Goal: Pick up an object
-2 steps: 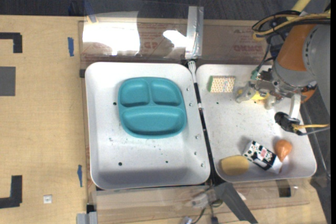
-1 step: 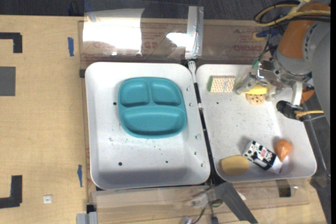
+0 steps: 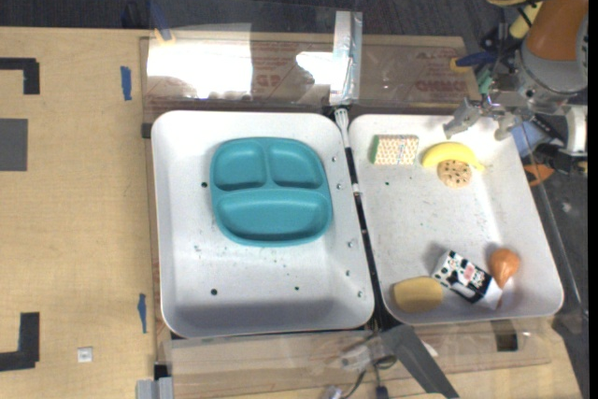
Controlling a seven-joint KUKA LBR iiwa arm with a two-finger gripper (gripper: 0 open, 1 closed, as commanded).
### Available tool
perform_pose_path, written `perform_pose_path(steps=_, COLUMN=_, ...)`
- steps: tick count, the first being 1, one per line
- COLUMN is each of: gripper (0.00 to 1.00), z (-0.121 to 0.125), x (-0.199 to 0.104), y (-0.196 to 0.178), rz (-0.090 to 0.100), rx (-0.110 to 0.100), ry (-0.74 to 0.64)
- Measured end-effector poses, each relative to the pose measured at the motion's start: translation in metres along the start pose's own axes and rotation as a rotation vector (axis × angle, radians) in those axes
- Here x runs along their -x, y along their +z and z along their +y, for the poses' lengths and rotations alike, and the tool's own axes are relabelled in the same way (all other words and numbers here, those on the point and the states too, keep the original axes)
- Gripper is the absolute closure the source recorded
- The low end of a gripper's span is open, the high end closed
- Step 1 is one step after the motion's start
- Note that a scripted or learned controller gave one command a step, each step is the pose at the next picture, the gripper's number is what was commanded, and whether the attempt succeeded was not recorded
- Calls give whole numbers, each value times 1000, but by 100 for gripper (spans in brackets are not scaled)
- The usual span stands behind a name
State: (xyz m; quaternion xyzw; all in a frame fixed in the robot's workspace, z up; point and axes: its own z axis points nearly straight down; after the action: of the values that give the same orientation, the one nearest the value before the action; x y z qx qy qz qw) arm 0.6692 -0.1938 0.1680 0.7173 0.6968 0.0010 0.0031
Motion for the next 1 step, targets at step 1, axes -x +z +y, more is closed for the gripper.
perform_pose_path(steps=1, gripper=0, z=-2, x=-9, y=36, rz=6, rx=-9, ry=-308)
